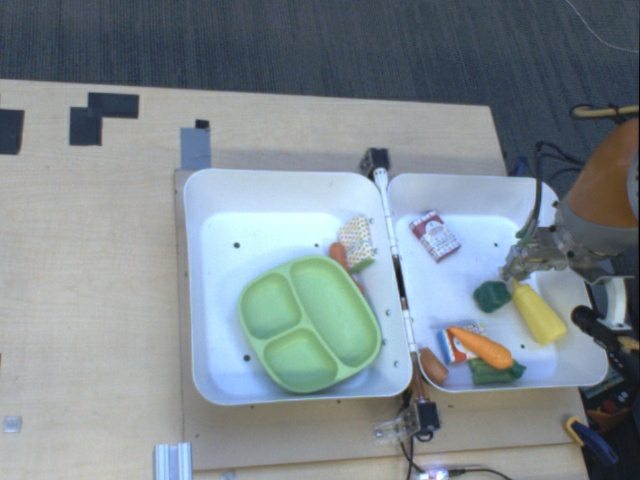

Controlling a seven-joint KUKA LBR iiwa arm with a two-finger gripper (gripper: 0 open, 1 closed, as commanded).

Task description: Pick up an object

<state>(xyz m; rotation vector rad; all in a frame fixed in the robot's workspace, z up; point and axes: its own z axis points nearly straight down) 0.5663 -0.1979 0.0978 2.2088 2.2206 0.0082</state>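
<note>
Green divided plate occupies the left bin. In the right bin, the pincer hovers just beside a dark green object and yellow object; finger state cannot be determined. Approach step: next, descend and centre on one object.

1. You look down from one fixed camera above the bench, at a slant.
2. Both white bins, left and right, sit mid-frame, moderately distant.
3. Grey carpet spans your top edge.
</note>
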